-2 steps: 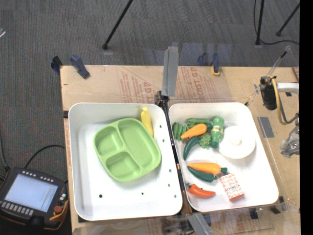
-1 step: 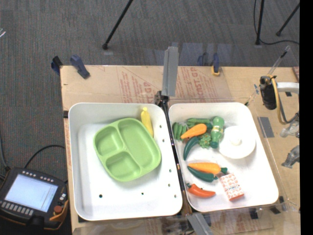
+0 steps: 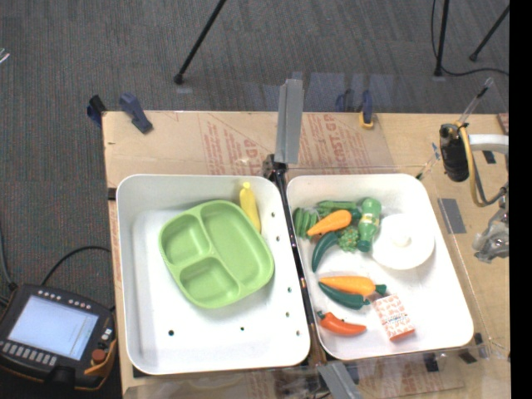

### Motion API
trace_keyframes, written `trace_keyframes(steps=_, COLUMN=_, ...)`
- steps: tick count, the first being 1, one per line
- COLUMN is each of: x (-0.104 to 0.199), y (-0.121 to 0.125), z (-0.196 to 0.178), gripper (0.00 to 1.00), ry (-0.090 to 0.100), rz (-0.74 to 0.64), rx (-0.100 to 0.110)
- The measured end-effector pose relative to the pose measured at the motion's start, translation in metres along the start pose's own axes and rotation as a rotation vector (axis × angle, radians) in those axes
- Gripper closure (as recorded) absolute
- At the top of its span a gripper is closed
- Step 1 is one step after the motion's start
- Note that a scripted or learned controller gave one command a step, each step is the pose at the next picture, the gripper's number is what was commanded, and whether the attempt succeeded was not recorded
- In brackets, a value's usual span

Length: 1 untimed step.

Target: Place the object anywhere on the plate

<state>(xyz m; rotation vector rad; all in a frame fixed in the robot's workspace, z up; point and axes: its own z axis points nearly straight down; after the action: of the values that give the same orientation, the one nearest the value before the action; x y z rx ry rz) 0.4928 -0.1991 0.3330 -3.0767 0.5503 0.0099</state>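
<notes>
From my remote seat I see the green plate (image 3: pixel 218 254) in the left bin (image 3: pixel 137 306), set towards the far side and turned at a slant. It has three compartments, and all three are bare. A yellow toy (image 3: pixel 248 205) lies just beside the plate's far right rim, close to the bin's right wall; I cannot tell whether it touches the plate.

The other toys are in the right bin (image 3: pixel 445 306). At its far left an orange carrot (image 3: pixel 330 222) lies across some green pods (image 3: pixel 306 220), with a green bottle (image 3: pixel 368 215) just right of it and a small broccoli (image 3: pixel 348 238) near the bottle's base. A dark green pepper (image 3: pixel 323 250) curves nearward from that heap. A white dish (image 3: pixel 403 241) sits right of the bottle, touching or almost touching it. Nearer me, a second carrot (image 3: pixel 350 285) rests against a dark green vegetable (image 3: pixel 342 299). An orange-red pepper (image 3: pixel 341 326) lies near the left front corner, and a small red-and-white carton (image 3: pixel 394 317) lies just right of it.

The gripper (image 3: pixel 492 238) shows as a grey metal shape at the right edge, outside the right bin and well apart from every toy. I cannot tell the claw's state from here. Nothing is visibly in it.
</notes>
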Motion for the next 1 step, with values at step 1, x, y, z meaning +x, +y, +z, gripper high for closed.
trace_keyframes(steps=1, x=0.0000, y=0.0009, z=0.0002, gripper=0.00, ry=0.000, rz=0.002, rx=0.001)
